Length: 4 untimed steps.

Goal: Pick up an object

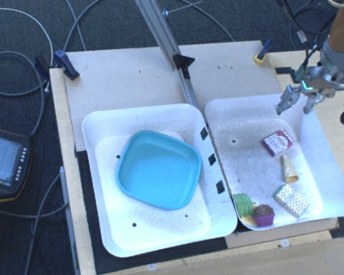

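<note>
Purple cupcake toy [264, 215] sits at the right bin's [326, 148] near rim, just beside a green toy [244, 204] and a checkered packet [292, 200]. Farther back lie a cone-shaped piece [289, 168] and a small red box [278, 143]. Above the bin's far right corner, the gripper [298, 103] hangs with fingers spread, gripping nothing (a blue plate [159, 169] occupies the left bin [100, 147]).

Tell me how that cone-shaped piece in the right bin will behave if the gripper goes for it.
The cone lies on its side, so it would likely roll in an arc if nudged. Its tapered shape may squeeze out of the fingers. It looks small and probably light.
</note>
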Available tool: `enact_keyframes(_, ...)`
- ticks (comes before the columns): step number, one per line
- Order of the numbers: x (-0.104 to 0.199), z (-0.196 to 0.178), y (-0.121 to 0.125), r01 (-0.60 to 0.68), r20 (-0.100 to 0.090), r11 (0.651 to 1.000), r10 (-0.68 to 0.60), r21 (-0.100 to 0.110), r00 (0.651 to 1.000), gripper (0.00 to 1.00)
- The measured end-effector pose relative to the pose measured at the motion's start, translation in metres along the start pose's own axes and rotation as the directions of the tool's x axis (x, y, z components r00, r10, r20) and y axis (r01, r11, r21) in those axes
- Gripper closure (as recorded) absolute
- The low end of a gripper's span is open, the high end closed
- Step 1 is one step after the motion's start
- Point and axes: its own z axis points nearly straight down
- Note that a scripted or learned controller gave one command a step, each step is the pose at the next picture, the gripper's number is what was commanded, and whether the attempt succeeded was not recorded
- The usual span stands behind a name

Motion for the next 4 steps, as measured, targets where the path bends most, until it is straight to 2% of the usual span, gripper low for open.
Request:
enact_keyframes(1, 0.0, 0.0, 0.0, 0.0, 0.0, 1.0, 0.0, 0.0, 1.0, 0.0)
enact_keyframes(3, 0.003, 0.085, -0.007, 0.0, -0.001, 1.0, 0.0, 0.004, 1.0, 0.0)
enact_keyframes(4, 0.002, 0.125, -0.006, 0.0, 0.002, 1.0, 0.0, -0.004, 1.0, 0.0)
